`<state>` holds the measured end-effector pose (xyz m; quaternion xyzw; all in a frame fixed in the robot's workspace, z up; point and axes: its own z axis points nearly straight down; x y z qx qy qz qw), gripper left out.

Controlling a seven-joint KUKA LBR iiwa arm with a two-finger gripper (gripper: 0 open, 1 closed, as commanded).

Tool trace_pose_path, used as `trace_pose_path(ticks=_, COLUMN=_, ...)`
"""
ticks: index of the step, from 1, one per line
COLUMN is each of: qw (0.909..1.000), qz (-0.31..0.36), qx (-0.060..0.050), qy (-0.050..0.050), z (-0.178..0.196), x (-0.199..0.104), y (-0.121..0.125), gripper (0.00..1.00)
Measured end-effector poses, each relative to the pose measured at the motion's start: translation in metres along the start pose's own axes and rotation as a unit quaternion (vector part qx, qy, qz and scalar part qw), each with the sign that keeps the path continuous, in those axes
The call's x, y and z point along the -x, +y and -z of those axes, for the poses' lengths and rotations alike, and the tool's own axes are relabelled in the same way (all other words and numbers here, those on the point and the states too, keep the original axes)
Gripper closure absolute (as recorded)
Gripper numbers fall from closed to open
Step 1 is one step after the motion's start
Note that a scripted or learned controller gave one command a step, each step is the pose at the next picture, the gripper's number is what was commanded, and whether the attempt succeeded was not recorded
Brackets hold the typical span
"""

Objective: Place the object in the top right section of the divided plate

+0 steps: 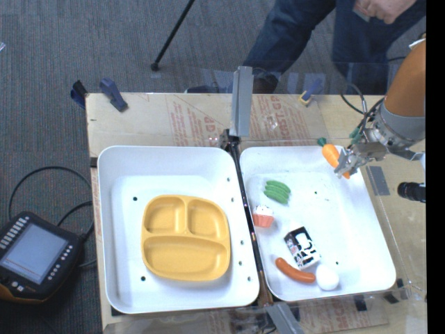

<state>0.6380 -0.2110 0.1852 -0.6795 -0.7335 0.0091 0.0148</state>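
Note:
The yellow divided plate [186, 256] lies in the left bin [115, 207], and its top right section [207, 219] holds nothing. At the far right corner of the right bin [361, 221], my gripper [346, 164] is shut on an orange carrot [329, 154] with a green top. The carrot slants across the fingers, with its orange tip showing just below them. It hangs near the bin's back rim, far from the plate.
The right bin also holds a green pea pod [278, 191], a small pink and orange piece [263, 216], a black and white can [302, 247], a red sausage [295, 271] and a white egg [327, 278]. A person [327, 19] stands behind the bench.

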Motion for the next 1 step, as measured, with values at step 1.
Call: trace_pose_path(ticks=1, qw=0.9999, qz=0.001, qx=0.013, qy=-0.003, z=0.0063, x=-0.0002, y=0.0057, gripper=0.00)
